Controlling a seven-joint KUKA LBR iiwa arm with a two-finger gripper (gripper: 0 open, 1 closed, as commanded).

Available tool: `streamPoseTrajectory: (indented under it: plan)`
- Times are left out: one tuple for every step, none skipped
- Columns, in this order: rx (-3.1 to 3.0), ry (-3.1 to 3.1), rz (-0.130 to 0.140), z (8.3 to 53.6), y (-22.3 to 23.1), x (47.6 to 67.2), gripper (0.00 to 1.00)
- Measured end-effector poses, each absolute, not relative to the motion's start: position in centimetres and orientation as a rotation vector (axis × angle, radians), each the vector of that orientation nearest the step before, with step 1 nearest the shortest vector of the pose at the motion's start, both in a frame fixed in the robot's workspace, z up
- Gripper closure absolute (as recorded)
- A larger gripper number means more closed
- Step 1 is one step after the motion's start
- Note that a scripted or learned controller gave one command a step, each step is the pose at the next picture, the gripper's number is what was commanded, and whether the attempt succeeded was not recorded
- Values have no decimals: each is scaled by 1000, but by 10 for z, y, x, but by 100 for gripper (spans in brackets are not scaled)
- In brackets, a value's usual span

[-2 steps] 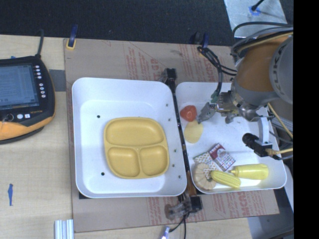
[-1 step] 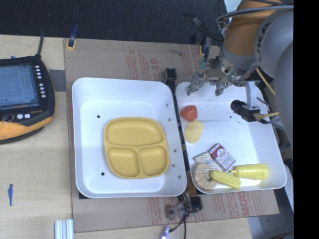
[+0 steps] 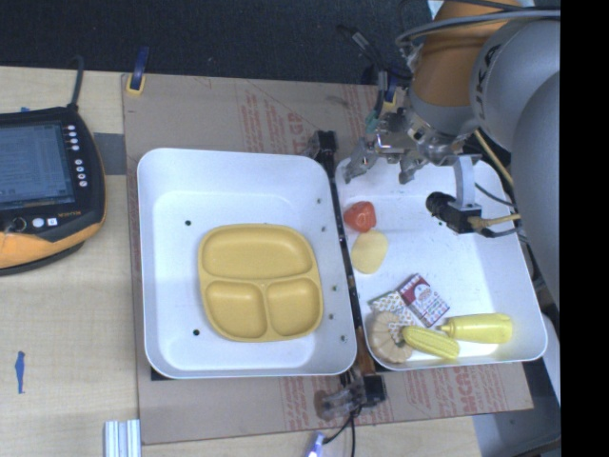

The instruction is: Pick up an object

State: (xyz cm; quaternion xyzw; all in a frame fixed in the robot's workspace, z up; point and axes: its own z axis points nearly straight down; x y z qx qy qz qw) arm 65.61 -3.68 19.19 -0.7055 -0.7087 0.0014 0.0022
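Gripper (image 3: 384, 166): two metal fingers spread apart, nothing between them; poised over the far rim of the right bin (image 3: 495, 260), under the arm's orange band (image 3: 457, 55).

Nearest candidates: a small red tomato-like toy (image 3: 360, 216), lying just inside the bin against its left wall, and a pale yellow rounded piece (image 3: 369, 251), touching or nearly touching the red one on its near side. Both lie close below the fingers.

Further candidates, near corner of the same bin: a small printed packet (image 3: 420, 300), a round biscuit-like disc (image 3: 385, 338), a toy corn cob (image 3: 430, 342) lying across the disc, and a yellow tube-shaped item (image 3: 479, 327) beside the cob. These crowd together.

Left bin (image 3: 166, 265): holds a yellow divided plate (image 3: 259, 281), flat and broad, a poor fit for a narrow grasp.

Outside the bins: a handheld control pendant (image 3: 43, 184) at the bench's left.

Handling note (judgement): the step is approach and selection. The red toy looks the best target. Descend centred on it, fingers aligned to straddle it without catching the bin wall or the pale piece; close only once low enough to grip past its widest part, since a round shape may squirt free.
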Motion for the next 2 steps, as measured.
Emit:
streamPoseTrajectory:
  plan:
    - [-2215, -2225, 7, 192, -56, 583, 0]
    - [-2215, -2226, 3, 192, -61, 614, 0]
